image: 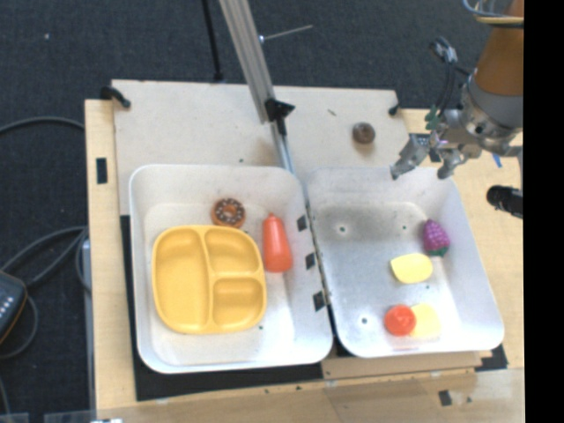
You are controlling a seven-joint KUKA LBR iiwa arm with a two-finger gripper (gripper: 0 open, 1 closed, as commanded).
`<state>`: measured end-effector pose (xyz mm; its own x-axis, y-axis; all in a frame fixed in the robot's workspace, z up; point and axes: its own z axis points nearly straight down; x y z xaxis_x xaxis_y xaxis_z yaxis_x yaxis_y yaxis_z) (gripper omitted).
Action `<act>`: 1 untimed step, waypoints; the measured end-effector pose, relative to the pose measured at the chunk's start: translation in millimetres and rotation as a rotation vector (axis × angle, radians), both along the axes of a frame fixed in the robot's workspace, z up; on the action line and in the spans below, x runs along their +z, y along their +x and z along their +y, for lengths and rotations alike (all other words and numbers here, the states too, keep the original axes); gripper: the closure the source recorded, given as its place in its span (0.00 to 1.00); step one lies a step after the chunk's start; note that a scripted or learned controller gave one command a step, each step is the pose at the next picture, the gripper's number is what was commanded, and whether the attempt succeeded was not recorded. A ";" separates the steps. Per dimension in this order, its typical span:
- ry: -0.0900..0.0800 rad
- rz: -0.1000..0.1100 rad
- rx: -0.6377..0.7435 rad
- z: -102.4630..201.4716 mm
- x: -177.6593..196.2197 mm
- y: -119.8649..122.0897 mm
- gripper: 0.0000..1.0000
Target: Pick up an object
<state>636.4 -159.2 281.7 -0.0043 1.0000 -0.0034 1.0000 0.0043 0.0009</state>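
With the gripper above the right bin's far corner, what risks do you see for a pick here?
1. The gripper hangs over the right bin's far rim and may strike it on descent.
2. The tomato touches a yellow block, so a grab may nudge both.
3. The grapes lie near the side wall, leaving little finger room.

Your desk (203,122), pale wood.
Two white bins lie on it: right bin (467,324) below your pincer (423,161), left bin (145,196) far leftward; brown disc (363,133) just left.
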 end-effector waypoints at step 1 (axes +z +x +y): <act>0.007 0.011 0.001 66.5 -70.0 -64.2 0.00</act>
<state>572.2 -92.7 211.7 -0.0058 1.0000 0.0033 0.9999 0.0058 -0.0096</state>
